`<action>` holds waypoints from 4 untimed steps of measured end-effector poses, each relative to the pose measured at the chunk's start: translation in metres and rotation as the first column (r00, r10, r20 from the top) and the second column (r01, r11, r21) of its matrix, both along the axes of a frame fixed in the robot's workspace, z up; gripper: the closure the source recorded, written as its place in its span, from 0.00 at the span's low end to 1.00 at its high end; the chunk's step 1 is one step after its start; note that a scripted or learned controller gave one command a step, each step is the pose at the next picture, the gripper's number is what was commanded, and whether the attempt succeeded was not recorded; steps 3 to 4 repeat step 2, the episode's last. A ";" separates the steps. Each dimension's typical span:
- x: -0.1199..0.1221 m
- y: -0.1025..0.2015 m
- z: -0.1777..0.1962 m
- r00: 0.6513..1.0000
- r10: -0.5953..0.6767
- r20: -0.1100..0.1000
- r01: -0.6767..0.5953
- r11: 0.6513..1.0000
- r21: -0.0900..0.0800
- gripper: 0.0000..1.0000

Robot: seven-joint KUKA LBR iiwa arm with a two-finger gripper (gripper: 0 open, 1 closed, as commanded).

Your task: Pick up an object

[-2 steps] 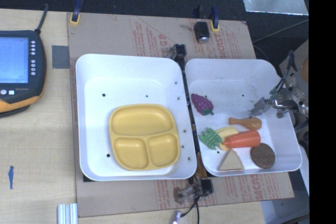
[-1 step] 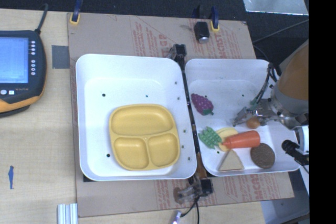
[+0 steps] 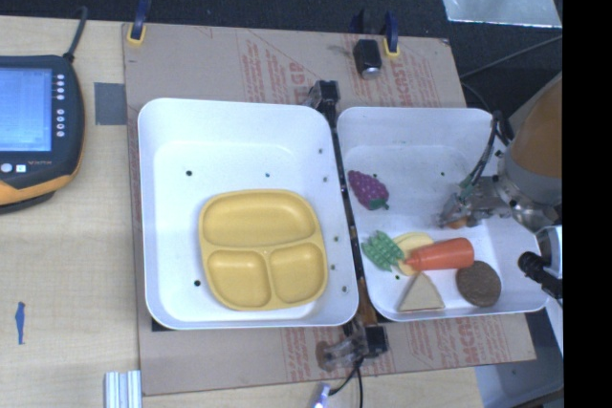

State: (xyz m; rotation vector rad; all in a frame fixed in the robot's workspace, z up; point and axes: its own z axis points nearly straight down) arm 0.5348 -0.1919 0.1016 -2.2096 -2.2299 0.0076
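The right white bin [image 3: 411, 134] holds a purple grape bunch [image 3: 368, 188], a green leafy toy [image 3: 382, 250], a yellow piece [image 3: 414, 241], an orange carrot [image 3: 440, 254], a tan wedge [image 3: 420, 294] and a brown round cookie [image 3: 477, 283]. My gripper [image 3: 461, 215] hangs low at the bin's right side, just above the carrot's right end. Its dark fingertips are small and blurred. Nothing shows between them.
The left white bin [image 3: 172, 143] carries a yellow divided plate [image 3: 262, 247]. A teach pendant [image 3: 33, 131] lies at the far left on the bench. Clamps and a black fitting [image 3: 368, 57] sit along the cardboard's back edge.
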 end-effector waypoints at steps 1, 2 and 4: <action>0.095 0.074 0.197 1.000 -0.005 0.006 0.005 1.000 0.002 1.00; 0.053 0.164 0.186 1.000 -0.004 0.001 0.004 1.000 0.002 1.00; 0.053 0.164 0.186 1.000 -0.004 0.001 0.004 1.000 0.002 1.00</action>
